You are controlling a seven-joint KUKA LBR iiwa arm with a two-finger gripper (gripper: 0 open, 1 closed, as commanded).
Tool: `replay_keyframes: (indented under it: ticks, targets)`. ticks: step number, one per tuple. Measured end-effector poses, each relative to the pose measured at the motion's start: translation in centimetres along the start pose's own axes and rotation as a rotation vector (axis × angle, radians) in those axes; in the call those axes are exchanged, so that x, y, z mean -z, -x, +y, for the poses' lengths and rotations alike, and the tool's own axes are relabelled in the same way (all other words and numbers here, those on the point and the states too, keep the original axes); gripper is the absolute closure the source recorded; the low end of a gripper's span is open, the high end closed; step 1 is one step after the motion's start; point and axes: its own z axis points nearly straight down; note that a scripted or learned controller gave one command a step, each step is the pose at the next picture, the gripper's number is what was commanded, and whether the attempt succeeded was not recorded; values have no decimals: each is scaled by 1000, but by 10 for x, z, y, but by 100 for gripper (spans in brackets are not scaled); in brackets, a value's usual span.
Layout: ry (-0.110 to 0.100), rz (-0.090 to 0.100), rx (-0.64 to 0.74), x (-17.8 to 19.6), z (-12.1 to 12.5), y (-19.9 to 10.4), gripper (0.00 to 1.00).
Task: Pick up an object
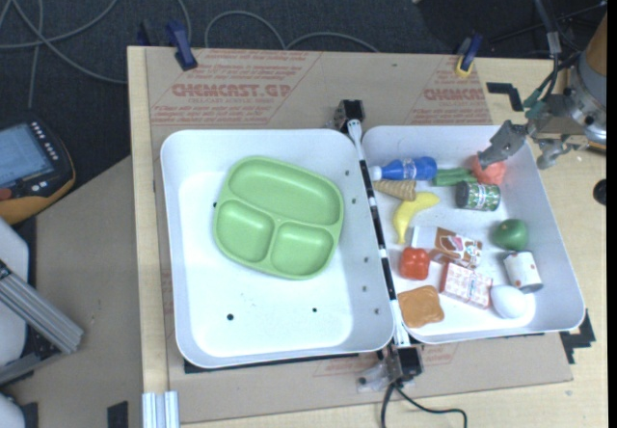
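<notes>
Up at the right white bin's (554,253) far right corner: grey two-finger hand (522,144), fingers spread, nothing between them, one tip just over a small orange-red toy (489,172). Beside that, a dark green can (478,195) and a blue plastic bottle (407,170). Lower down: yellow banana (415,215), green ball (510,233), white egg (511,301). Left white bin (183,253): green divided plate (278,216).

Gripper (528,139) is looking grey and metallic, thin dark cables trailing up off the wrist.
</notes>
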Motion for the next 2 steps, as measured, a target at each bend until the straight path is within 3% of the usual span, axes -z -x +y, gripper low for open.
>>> replay_keyframes:
  ticks: [1, 2]
  targets:
    - [3, -1, 0, -180, 37, 31, 0]
    - [-2, 1, -1, -194, -7, 54, 0]
